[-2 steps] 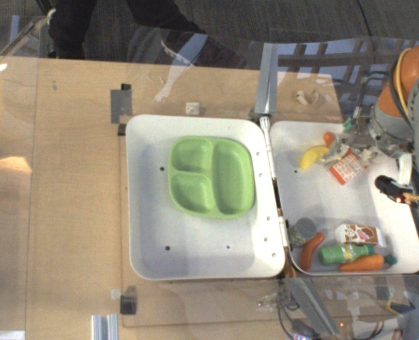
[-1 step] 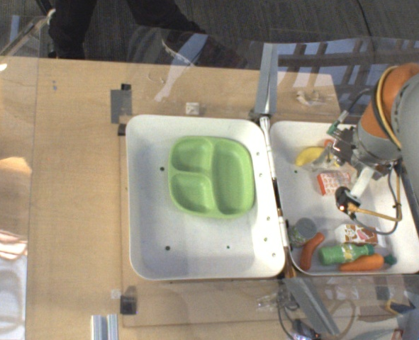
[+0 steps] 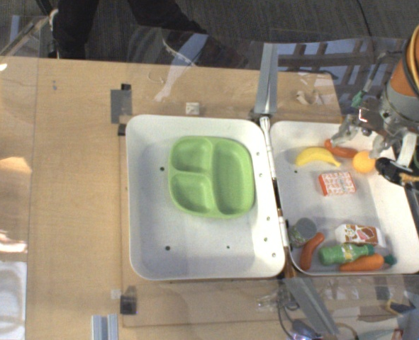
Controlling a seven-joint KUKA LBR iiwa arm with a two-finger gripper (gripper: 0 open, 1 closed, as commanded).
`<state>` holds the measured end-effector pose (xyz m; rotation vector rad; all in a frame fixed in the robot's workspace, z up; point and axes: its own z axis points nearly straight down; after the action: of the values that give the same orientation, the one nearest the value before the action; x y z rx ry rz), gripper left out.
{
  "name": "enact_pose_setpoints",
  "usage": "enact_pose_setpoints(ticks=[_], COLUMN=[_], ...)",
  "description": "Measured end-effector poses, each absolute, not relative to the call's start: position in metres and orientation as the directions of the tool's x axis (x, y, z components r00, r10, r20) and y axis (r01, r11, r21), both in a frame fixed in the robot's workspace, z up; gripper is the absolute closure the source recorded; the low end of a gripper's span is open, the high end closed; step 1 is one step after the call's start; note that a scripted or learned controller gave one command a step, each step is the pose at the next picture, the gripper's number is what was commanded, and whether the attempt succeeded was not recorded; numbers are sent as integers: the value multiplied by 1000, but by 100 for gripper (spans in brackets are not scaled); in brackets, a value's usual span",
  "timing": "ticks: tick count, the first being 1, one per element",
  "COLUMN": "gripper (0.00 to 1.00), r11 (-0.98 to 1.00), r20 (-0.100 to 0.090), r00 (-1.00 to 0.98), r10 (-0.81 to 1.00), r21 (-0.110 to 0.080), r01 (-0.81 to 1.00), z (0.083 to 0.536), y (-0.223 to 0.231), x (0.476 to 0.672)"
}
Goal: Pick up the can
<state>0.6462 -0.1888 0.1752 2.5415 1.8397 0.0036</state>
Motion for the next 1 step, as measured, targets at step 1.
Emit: enact_pose_setpoints(ticks=[1], gripper=[0], r11=[-309], r20=[1], r00=[309], r10=[951], r21=[2], r01=[951], z=[112], y=[-176], x=[588])
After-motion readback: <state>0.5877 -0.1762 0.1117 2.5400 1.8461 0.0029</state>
